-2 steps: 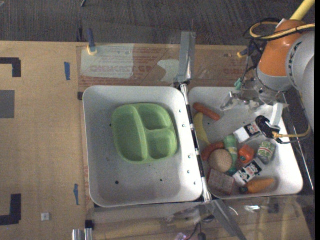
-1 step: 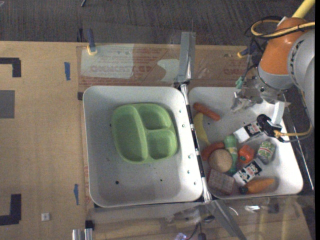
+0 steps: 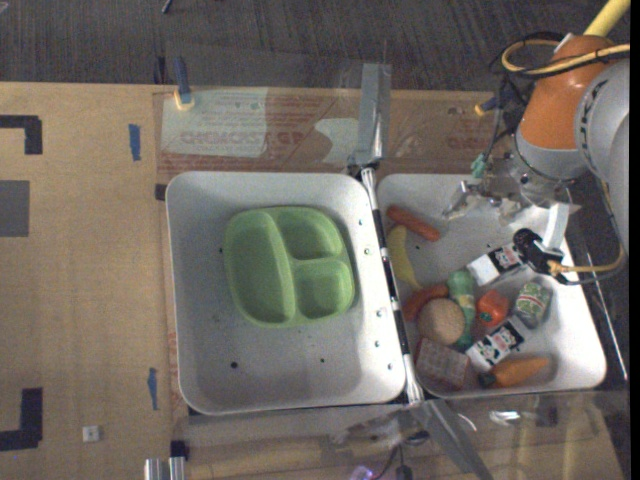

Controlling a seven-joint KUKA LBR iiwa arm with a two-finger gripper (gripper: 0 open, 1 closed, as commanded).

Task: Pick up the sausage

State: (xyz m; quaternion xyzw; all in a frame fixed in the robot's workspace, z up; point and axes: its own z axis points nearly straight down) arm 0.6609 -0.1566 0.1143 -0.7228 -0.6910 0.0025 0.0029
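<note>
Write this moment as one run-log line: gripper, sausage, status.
gripper: above right bin, far end | sausage: lying in right bin beside banana, not held | status: pick not yet done

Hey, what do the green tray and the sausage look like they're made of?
Green tray: likely molded plastic, judging by its uniform color, rounded compartments and soft sheen. Sausage: probably plastic toy food, going by its smooth, evenly orange-red skin with no texture, though rubber can't be ruled out from this view.

I'm looking at my arm (image 3: 590, 108): grey casing wearing a rounded orange band, a yellow cable looping over it at twelve o'clock, and dull metal gripper (image 3: 490, 200) hardware showing at eight o'clock.
</note>
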